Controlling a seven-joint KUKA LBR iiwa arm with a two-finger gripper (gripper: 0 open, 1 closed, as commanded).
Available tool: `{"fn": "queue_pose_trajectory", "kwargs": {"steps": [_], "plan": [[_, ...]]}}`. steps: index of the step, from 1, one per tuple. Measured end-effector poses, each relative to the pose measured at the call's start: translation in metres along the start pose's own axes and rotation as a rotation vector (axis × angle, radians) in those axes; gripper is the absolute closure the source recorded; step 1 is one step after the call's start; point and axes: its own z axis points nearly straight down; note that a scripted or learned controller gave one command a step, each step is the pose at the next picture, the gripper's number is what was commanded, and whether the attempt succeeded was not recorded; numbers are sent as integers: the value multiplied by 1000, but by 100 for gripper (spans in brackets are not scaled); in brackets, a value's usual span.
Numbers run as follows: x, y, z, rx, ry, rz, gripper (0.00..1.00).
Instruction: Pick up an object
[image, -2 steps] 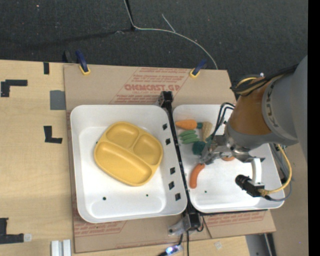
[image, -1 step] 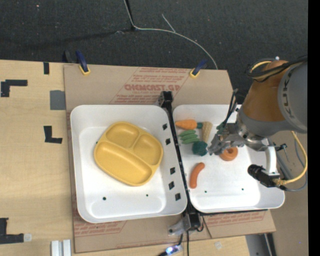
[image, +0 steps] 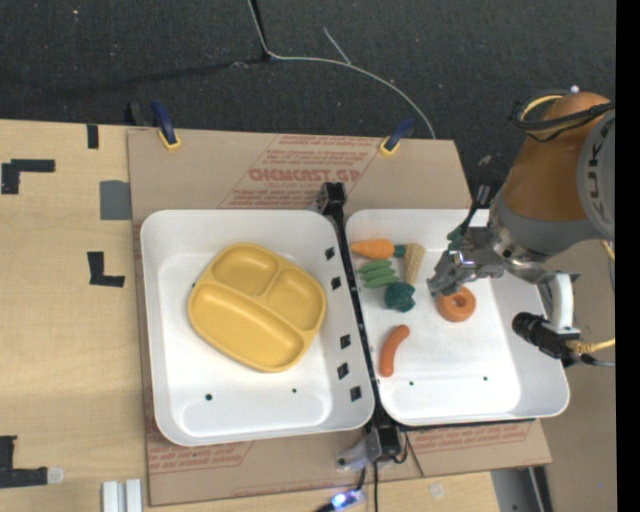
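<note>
The right bin (image: 500, 385) holds several toy foods: a carrot (image: 372, 248), a green bean pod (image: 377, 272), a pale corn cob (image: 413, 262), a dark green broccoli piece (image: 400, 295), a red-orange sausage (image: 393, 350) and an orange doughnut ring (image: 457, 304). My gripper (image: 447, 280) hangs over the bin's middle, right above the upper left edge of the doughnut. Whether it touches the ring is unclear.
A yellow divided plate (image: 258, 305) lies in the left bin (image: 170, 400). A black divider (image: 345, 290) runs between the bins. The arm's orange band (image: 550, 170) and a black fitting (image: 540, 335) overhang the right bin's right side. Cardboard lies under both bins.
</note>
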Motion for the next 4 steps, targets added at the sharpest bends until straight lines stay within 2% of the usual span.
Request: {"fn": "queue_pose_trajectory", "kwargs": {"steps": [2,3,4], "plan": [[92,-20,12,7,2,-3,100],[150,-27,-1,5,3,-6,100],[200,-42,9,8,2,-5,100]]}}
